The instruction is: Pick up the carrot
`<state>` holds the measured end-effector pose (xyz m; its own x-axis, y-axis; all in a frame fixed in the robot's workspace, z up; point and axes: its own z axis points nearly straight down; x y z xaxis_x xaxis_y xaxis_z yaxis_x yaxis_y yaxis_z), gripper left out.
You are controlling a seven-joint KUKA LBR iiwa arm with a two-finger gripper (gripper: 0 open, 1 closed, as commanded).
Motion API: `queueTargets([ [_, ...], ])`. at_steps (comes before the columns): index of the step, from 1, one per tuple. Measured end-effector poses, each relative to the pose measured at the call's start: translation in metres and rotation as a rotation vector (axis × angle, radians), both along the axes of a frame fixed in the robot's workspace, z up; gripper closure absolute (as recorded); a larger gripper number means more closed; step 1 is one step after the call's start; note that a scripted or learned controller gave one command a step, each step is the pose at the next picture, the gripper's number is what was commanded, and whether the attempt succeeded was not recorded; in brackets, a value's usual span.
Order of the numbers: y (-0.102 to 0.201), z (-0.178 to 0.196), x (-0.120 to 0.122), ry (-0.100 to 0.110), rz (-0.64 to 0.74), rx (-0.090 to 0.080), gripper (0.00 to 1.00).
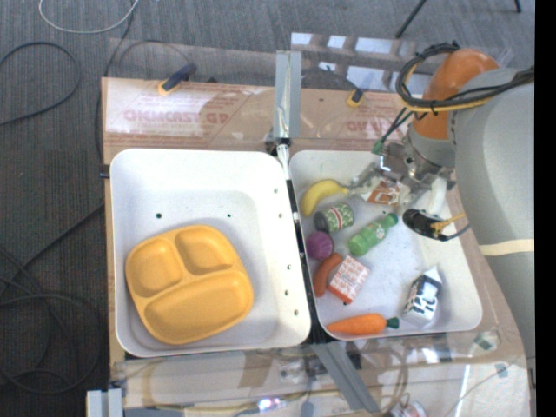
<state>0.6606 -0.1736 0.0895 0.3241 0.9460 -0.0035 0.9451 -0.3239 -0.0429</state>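
The gripper [382, 174] hangs over the far end of the right bin [465, 307], at about one o'clock from that bin's middle, below the orange band [452, 81] and grey arm [508, 172]. Its metal fingers sit over a small orange-and-white packet [383, 195]; whether they are spread or closed I cannot tell, the parts there being too small and cluttered.

Just at nine o'clock from the gripper lies a yellow banana [318, 193], and below that a green-labelled can [340, 215]. A green bottle [372, 234] lies tilted near the bin's middle, with a purple round vegetable [320, 245] at its nine o'clock. Under these are a reddish sausage-shaped item [325, 273] and a red-and-white box [347, 280] touching it. A black-and-white carton [421, 299] lies toward five o'clock.

The carrot [356, 325] lies against the near wall of the right bin, at six o'clock, well apart from the gripper. Its long axis runs nearly level across the view: the tapered orange tip points to nine o'clock, the dark green stub to three o'clock.

The left bin [148, 168] holds a yellow three-compartment tray [188, 281] in its near left part.

Both bins rest on a bench of brown board [191, 115] with clear plastic sheeting; black cables [52, 59] trail over the grey carpet [226, 7] beyond.
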Motion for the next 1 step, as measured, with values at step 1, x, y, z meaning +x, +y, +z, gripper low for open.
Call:
queueTargets([
  [1, 0.0341, 0.0440, -0.0934, -0.037, -0.030, -0.012, 0.00],
])
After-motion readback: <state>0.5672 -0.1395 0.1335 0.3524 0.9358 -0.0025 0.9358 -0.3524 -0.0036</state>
